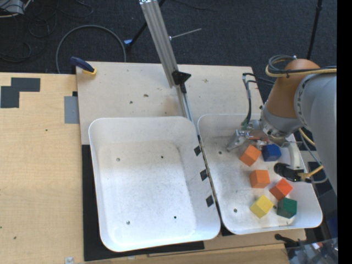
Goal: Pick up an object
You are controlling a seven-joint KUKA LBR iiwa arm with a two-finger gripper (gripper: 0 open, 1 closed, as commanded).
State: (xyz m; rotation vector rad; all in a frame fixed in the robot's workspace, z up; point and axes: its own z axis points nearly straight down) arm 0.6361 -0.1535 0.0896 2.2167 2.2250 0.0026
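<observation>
Your gripper [246, 139] sits low in the right bin [231, 202], just beside an orange block [249, 155] and a blue block [271, 152]. Whether it grips either, you cannot tell. Other blocks lie nearby: orange [259, 177], red-orange [281, 188], yellow [262, 206], green [286, 207].

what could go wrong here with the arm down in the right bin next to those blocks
1. The gripper sits right beside the upper orange block and the blue block, which lie close together, so a close might nudge one aside or catch both.
2. The other blocks, an orange block, a red-orange block, a yellow block and a green block, cluster near the right bin rim; a sweep could scatter them.
</observation>
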